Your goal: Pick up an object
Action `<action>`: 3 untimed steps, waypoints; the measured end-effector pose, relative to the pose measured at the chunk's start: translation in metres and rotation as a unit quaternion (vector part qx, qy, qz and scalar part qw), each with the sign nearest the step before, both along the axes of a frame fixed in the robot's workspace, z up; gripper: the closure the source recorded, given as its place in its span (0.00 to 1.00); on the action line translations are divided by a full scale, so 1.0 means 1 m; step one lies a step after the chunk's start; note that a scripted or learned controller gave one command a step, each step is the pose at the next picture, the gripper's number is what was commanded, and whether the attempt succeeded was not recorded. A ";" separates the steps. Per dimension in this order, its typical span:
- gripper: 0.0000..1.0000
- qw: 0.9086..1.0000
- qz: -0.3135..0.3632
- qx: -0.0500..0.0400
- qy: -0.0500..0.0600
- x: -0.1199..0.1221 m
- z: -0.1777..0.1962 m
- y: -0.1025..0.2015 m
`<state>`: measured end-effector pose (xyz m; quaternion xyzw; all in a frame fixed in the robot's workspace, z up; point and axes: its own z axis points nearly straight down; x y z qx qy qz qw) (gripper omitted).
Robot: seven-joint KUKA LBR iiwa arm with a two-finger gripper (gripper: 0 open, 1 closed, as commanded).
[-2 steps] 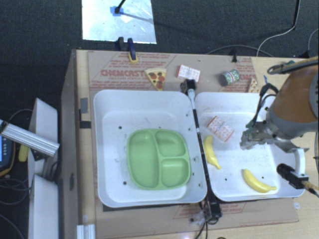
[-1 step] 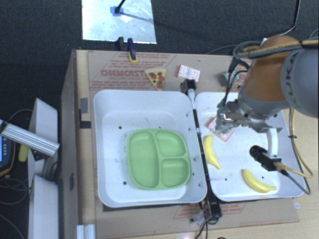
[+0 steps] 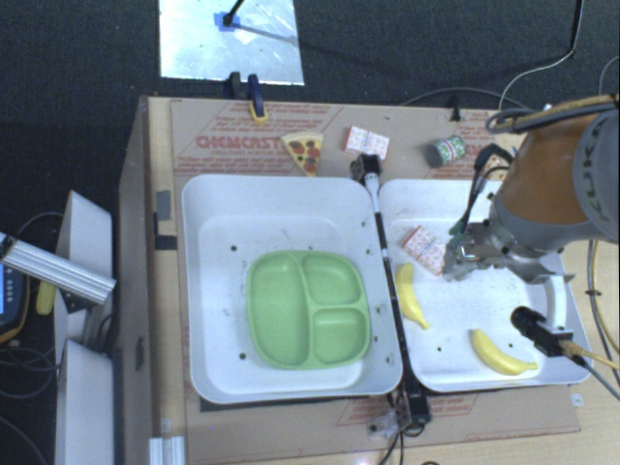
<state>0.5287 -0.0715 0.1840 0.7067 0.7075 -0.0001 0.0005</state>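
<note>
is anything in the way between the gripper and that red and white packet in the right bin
Nothing visible. The gripper sits just right of the red and white packet in the right bin, with no object between them. The two bananas lie lower in the bin, off that line.

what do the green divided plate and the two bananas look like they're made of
Green divided plate: likely moulded plastic, smooth with a soft sheen, uniform colour. Bananas: probably plastic toys, evenly bright yellow and unblemished, though real fruit can't be ruled out.
</note>
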 end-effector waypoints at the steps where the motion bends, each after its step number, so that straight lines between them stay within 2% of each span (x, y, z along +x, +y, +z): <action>1: 0.00 1.000 0.000 0.000 0.000 0.000 0.000 0.001; 2: 0.00 1.000 -0.002 -0.003 -0.006 -0.006 -0.087 -0.016; 3: 0.00 1.000 0.000 0.000 -0.001 0.060 -0.099 -0.074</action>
